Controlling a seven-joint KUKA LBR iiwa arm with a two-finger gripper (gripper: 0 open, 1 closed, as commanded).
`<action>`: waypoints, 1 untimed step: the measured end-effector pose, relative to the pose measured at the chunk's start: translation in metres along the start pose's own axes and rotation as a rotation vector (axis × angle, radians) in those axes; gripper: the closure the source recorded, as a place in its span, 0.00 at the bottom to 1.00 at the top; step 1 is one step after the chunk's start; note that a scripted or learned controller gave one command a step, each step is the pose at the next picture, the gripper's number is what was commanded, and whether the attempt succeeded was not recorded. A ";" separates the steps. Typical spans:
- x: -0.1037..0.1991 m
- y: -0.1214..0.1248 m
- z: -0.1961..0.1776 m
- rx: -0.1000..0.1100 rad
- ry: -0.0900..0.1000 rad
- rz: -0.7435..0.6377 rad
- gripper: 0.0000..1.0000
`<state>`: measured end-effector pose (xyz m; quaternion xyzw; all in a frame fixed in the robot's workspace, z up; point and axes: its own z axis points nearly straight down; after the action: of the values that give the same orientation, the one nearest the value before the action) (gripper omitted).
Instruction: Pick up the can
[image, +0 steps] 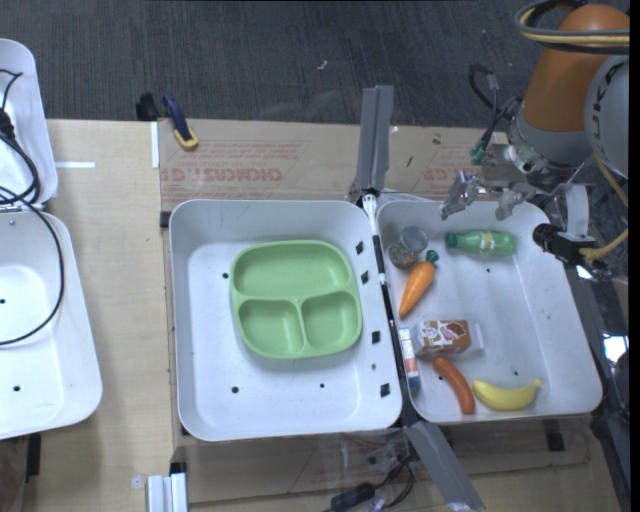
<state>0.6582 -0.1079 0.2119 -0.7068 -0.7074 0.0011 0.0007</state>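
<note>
Currently: gripper, fingers apart and holding nothing, hangs at two o'clock from the can, near the bottle.

Arm reaching in from the right.
Gripper hangs low, fingers spread apart, nothing between them.

1. The cardboard sheet behind the left bin carries large red lettering, upside down and mirrored from this camera; its letters cannot be read with confidence.
2. The small packet in the right bin has a printed label, too small to read.
</note>
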 end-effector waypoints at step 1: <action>-0.066 -0.012 0.109 0.002 0.000 0.066 0.00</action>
<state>0.6458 -0.1743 0.1027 -0.7299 -0.6836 0.0018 0.0017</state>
